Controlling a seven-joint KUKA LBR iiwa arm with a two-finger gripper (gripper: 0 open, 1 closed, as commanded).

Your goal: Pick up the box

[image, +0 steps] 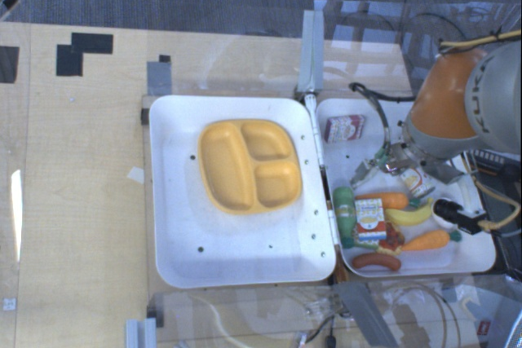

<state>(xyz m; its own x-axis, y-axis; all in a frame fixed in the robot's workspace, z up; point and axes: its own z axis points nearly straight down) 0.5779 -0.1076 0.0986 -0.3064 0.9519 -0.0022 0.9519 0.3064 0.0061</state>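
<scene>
The box (370, 221), small and white with orange and red print, lies in the right bin (483, 261) near its front left. A green bottle (345, 213) touches its left side and a banana (410, 214) lies to its right. My gripper (390, 174) hangs over the middle of the right bin, just behind and slightly right of the box. Its fingers are spread open, one thin fingertip (363, 172) pointing to the lower left, and nothing is between them. The grey arm with its orange band (444, 106) reaches in from the right.
The right bin also holds a red-labelled can (344, 128) at the back, two carrots (426, 240) and a sausage (376, 262) at the front, all crowded round the box. A yellow divided plate (249, 165) lies in the left bin (188, 257). Cables run along the right side.
</scene>
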